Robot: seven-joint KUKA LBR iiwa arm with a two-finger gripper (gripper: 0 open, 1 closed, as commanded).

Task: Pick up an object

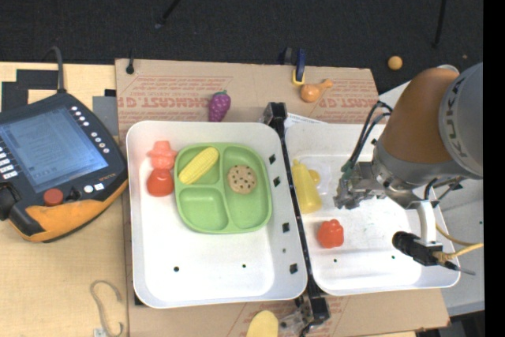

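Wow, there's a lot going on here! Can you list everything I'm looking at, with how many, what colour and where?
Bins: 2, white, side by side on the bench.
Divided plate: 1, green, in the left bin.
Toy corn: 1, yellow, in the plate's upper left compartment.
Cookie: 1, brown, in the plate's upper right compartment.
Toy figure: 1, red and pink, left bin, left of the plate.
Yellow bottle: 1, right bin, by its left wall.
Red pepper: 1, right bin, near the front.
Grapes: 1, purple, on the cardboard behind the left bin.
Control tablet: 1, black and orange, far left.
Arm: 1, grey and orange, over the right bin.
Pincer: 1, dark, right of the bottle.
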